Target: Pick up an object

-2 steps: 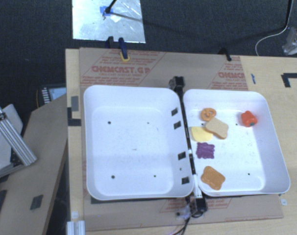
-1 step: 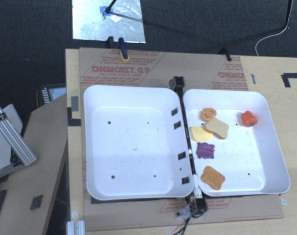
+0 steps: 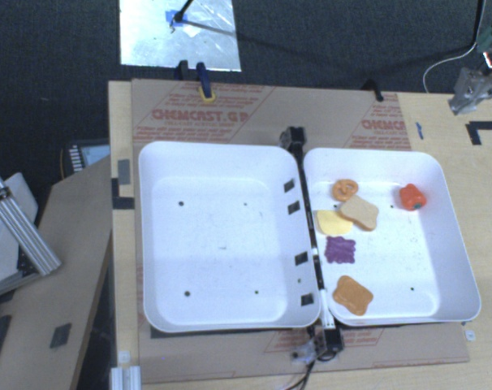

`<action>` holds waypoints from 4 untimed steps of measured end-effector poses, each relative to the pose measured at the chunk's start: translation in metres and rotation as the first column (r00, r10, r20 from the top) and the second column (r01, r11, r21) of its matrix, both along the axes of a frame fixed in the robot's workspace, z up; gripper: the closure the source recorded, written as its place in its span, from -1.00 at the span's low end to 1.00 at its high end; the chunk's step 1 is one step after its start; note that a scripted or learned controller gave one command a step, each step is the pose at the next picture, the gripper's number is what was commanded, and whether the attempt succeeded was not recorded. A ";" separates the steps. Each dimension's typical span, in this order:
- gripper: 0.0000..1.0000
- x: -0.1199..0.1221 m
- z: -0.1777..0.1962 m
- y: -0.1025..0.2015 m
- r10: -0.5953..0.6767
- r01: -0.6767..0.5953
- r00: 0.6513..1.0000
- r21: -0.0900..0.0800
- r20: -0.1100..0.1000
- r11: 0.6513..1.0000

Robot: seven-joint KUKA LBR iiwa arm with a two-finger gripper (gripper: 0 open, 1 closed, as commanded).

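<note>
— What's on the counter (image 3: pixel 84 242)?
— Two white bins: the left bin (image 3: pixel 222 234) bare, the right bin (image 3: pixel 441 242) holding toys.
— Which toys?
— A red pepper (image 3: pixel 412 197) near the far wall; a tan bread slice (image 3: pixel 360 212) touching an orange piece (image 3: pixel 345 189) and a yellow slab (image 3: pixel 334 223); purple piece (image 3: pixel 340 250) and orange cookie (image 3: pixel 352 295) nearer.
— The end effector (image 3: pixel 476 88)?
— At the upper right, beyond the bins; I cannot tell its grip.

Far right on my feed, gripper (image 3: pixel 476 90): pale grey metal, blocky, angular, dull sheen. A thin white cable (image 3: pixel 445 62) loops off its left side and runs up towards it. A thin dark cable (image 3: pixel 481 2) rises straight above. Small pale patch with a reddish hint at the edge. Finer detail too blurred.
</note>
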State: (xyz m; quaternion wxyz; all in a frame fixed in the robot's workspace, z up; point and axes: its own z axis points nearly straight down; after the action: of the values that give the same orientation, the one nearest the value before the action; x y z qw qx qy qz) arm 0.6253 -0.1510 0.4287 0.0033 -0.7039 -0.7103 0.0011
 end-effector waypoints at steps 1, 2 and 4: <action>1.00 -0.054 0.073 -0.060 -0.014 0.015 1.000 -0.009 0.016 1.000; 1.00 -0.007 -0.107 -0.001 0.000 0.000 1.000 0.002 -0.006 1.000; 1.00 -0.032 0.115 -0.044 -0.005 0.005 1.000 -0.008 0.022 1.000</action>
State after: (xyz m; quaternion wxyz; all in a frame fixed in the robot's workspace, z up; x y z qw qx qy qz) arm 0.5929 -0.1947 0.5442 -0.0075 -0.7056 -0.7086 -0.0038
